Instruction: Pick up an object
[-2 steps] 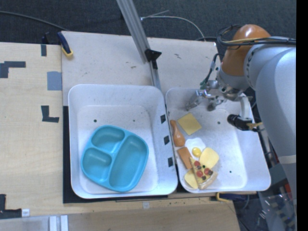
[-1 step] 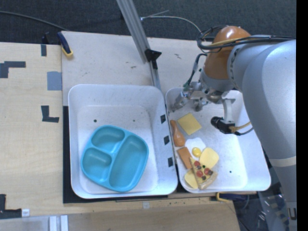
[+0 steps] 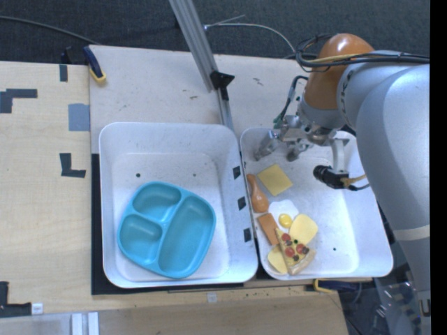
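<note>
Lying near the right bin's (image 3: 363,257) far left corner, the yellow cheese slice (image 3: 275,180) is the closest target; other play food crowds the left wall toward the near edge. The hand (image 3: 283,145) hovers just beyond it, fingers spread, holding nothing. The bin's right half offers open room.

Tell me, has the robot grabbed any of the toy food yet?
Not yet, it looks like. The gripper hangs over the far end of the right bin, with no toy seen between its fingers. The yellow cheese square lies just below it, and the sausage, fried egg and pizza slice lie in that bin too. Reaching down, grabbing one and lifting it is all left. The blue plate sits in the left bin.
</note>
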You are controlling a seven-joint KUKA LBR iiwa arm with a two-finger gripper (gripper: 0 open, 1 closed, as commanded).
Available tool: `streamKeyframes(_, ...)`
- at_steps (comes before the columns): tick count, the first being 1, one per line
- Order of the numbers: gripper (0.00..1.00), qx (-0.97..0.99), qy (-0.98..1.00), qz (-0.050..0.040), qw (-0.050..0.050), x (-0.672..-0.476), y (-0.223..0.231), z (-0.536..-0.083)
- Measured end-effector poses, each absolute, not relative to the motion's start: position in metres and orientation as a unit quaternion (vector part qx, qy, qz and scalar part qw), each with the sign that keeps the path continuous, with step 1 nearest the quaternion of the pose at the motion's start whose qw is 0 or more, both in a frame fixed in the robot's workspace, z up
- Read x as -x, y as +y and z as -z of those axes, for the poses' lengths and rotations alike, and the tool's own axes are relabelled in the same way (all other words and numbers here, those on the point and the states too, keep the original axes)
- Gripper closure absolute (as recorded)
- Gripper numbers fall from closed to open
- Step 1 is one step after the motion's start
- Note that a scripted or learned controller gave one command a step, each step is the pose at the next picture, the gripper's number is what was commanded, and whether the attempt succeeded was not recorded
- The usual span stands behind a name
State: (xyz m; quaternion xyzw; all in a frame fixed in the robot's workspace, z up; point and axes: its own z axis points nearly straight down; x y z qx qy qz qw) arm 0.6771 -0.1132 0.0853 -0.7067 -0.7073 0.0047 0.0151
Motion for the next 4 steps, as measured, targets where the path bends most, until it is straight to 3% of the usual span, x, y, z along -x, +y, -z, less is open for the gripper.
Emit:
streamKeyframes(2, 0.0, 0.706, -0.708, -0.0038, 0.014, -0.677, -0.137, -0.094)
streamKeyframes(3, 0.0, 0.706, -0.708, -0.0018, 0.002, -0.637, -0.095, -0.088)
streamKeyframes(4, 0.0, 0.707, -0.707, -0.0031, 0.016, -0.676, -0.163, -0.085)
